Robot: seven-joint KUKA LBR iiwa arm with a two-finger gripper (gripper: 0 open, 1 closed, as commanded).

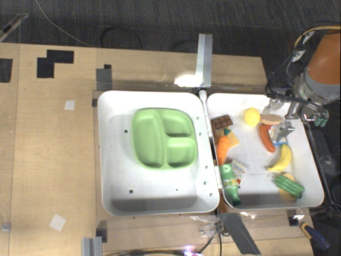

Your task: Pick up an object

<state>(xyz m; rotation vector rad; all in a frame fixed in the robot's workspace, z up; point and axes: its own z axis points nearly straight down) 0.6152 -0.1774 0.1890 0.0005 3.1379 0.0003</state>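
Two shallow white bins sit side by side on my wooden bench, and I'm reaching in from the right over the right bin. The left bin holds a light green plastic tray with three compartments, sitting pretty much in the middle. All the small stuff is on my side: a yellow ball-shaped lemon near the back, a brown chocolate bar and an orange carrot along the left wall, a green plastic bottle toward the front left corner, a red sausage in the middle, a yellow banana just right of it, and a green bumpy cucumber-looking thing near the front right. My gripper hangs over the back right part of that bin, right by the upper end of the sausage, with a pale pinkish flat piece just beside it. Honestly can't tell from up here whether my gripper is spread or pinched, it's too small and cluttered.
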